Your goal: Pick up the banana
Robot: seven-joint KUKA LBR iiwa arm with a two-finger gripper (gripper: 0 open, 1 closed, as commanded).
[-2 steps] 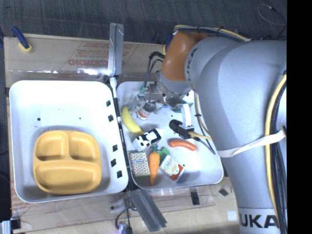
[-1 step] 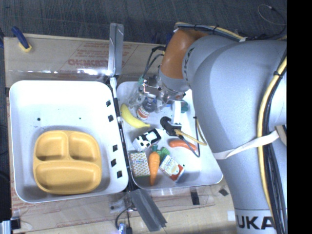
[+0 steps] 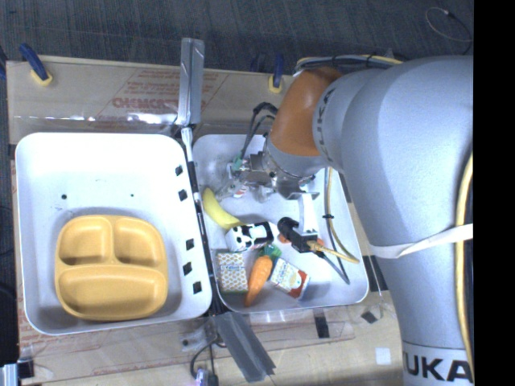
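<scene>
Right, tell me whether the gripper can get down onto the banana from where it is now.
Probably yes. The gripper hangs in the right bin just above the banana, whose yellow top lies uncovered. The bin's left wall is close beside it and the black-and-white toy sits at its lower end, so room is tight.

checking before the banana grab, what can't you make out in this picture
- Gripper: camera view, finger state lost in glare and wrist clutter.
- Banana: upper end merges with the gripper.
- Small carton: print too small to read.
- Right bin: far right wall hidden by the arm.
</scene>
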